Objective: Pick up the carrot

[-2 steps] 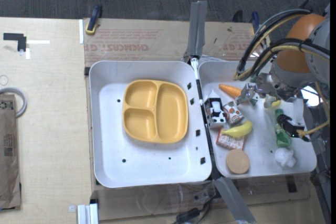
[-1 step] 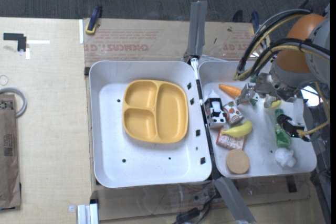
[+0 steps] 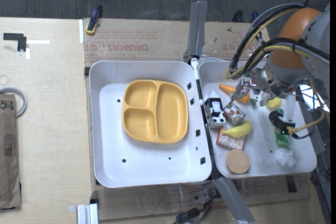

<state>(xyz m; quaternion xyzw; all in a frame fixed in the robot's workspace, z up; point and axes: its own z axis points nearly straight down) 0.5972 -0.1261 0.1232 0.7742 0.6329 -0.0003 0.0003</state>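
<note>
The carrot (image 3: 227, 88) is a small orange piece lying at the back left of the right bin (image 3: 304, 162), close to the wall between the bins. My gripper (image 3: 245, 89) hangs low just to the right of the carrot, at its thicker end, and the wrist above hides part of that spot. Whether it touches the carrot I cannot tell.
The right bin also holds a black-and-white box (image 3: 213, 112), a small red carton (image 3: 234, 113), a banana (image 3: 236, 130), a tan disc (image 3: 238, 162), a lemon (image 3: 274, 103), a green bottle (image 3: 282, 137) and a white wad (image 3: 285, 157). A yellow divided plate (image 3: 156, 111) lies in the left bin (image 3: 105, 165).
</note>
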